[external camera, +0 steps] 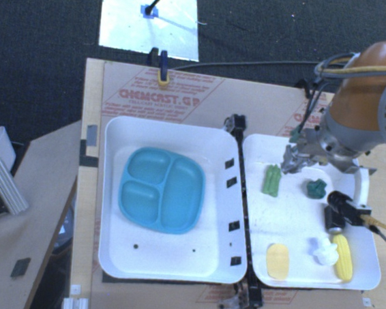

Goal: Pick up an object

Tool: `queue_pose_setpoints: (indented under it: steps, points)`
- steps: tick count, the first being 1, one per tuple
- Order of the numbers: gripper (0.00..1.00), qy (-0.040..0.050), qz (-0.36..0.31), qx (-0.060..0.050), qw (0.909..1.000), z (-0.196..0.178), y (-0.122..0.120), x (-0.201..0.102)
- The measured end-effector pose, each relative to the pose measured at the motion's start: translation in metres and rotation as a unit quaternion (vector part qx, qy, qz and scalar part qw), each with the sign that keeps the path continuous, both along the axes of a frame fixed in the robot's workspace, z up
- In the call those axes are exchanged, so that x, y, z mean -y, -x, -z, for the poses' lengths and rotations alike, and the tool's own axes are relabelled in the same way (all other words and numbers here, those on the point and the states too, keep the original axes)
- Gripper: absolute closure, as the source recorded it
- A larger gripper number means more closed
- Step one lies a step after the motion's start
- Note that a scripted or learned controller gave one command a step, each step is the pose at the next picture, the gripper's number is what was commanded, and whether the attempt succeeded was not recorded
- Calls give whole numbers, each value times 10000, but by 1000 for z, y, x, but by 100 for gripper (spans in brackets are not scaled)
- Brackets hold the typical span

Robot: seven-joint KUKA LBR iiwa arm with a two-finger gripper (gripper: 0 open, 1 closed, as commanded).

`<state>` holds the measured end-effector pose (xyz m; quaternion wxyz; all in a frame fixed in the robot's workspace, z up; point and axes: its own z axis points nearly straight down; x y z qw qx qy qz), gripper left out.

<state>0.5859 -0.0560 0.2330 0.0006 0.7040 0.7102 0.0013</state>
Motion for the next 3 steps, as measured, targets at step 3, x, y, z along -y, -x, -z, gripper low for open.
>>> queue_pose_setpoints:
  steps: [3]
  points:
    - [100, -3, -4, 2, 10000, 13, -47, -165]
